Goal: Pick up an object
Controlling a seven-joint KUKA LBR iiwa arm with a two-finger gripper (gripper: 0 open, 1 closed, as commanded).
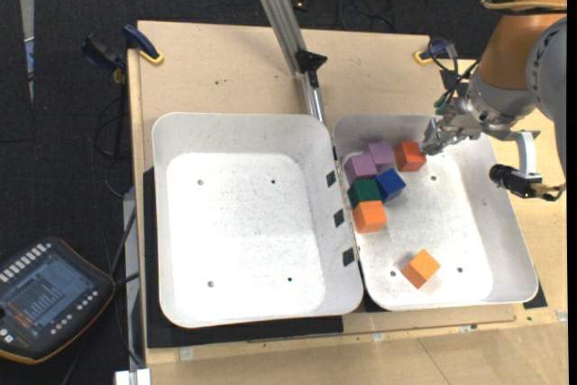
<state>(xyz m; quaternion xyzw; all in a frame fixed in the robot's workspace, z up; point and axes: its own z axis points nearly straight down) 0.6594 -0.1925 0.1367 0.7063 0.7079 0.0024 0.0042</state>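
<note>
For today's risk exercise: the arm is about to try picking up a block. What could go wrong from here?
1. The end effector sits beside the red block, which touches the purple blocks; it may nudge them instead.
2. The blocks lie near the bin wall, so one could get jammed there.

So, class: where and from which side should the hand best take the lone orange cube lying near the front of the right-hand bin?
Probably from straight above, closing on two opposite flat sides of the lone orange cube. It sits apart from the block cluster, with bare bin floor all round, turned diagonal to the walls, so the hand should rotate to match.
</note>
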